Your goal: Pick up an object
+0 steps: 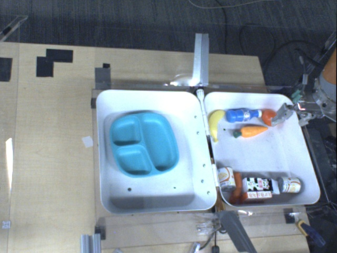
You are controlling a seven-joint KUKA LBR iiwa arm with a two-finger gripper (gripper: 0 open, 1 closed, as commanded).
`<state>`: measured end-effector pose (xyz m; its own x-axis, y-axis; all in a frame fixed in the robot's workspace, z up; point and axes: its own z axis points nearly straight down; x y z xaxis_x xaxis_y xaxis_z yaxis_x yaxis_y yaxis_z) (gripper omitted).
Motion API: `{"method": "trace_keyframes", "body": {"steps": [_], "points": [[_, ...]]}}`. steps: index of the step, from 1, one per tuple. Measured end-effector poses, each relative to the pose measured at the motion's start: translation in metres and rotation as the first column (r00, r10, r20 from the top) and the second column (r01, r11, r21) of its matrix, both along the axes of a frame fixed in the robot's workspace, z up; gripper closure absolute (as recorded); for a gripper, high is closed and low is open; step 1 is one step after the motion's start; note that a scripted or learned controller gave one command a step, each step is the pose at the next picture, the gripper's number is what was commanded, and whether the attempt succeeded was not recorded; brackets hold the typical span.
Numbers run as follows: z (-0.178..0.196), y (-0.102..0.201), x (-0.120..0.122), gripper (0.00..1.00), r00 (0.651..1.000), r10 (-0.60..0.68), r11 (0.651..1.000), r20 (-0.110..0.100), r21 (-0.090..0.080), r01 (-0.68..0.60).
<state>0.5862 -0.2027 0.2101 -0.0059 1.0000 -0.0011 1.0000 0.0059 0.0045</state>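
Observation:
The right bin (274,154) holds a yellow banana (215,124) by its left wall. Beside the banana are a blue bottle (243,115) and an orange carrot (251,132). A small orange-red item (268,116) lies at the bottle's right end. Along the front wall lie a can (226,177), a dark bottle with a white label (257,186) and a small jar (289,184). My gripper (294,113) hangs over the bin's far right corner, just right of the orange-red item. Its fingers are open, with nothing between them.
The left bin (116,194) holds a blue divided plate (143,144). A metal post (201,57) rises behind the seam between the bins. The arm (324,88) comes in from the right edge. Cables lie on the dark floor behind the bench.

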Motion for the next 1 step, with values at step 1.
{"method": "trace_keyframes", "body": {"steps": [1], "points": [[-0.1060,0.0213,0.0469,0.00,0.978,0.208,0.978,0.003,-0.003,-0.208]]}}
